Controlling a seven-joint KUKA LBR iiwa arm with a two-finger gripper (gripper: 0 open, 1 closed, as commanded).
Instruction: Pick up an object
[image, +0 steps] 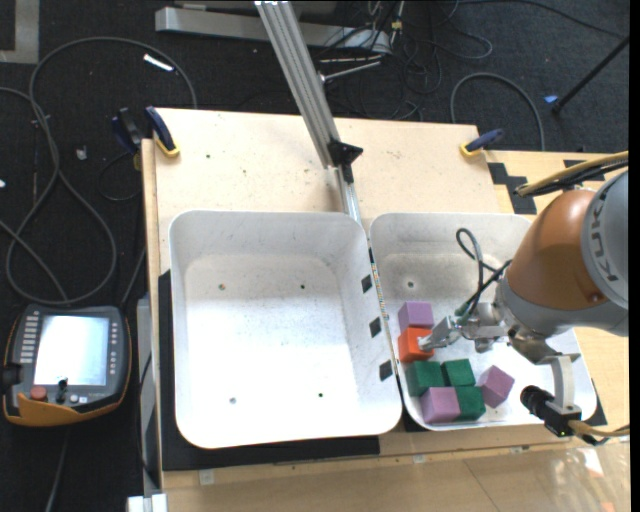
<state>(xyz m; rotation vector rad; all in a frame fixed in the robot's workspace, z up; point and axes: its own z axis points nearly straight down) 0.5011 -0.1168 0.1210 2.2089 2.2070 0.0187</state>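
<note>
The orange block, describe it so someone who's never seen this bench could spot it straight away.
Look at the right bin of the two white ones, where small blocks cluster near its left wall. The orange block sits there, just below a purple block and above a green block, with the end effector at its right edge. It is the only orange block in the bin.

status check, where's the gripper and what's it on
Gripper low in right bin, tips at orange block, grasp unconfirmed. Purple block just behind it, green blocks just in front. Crowded cluster.
</note>
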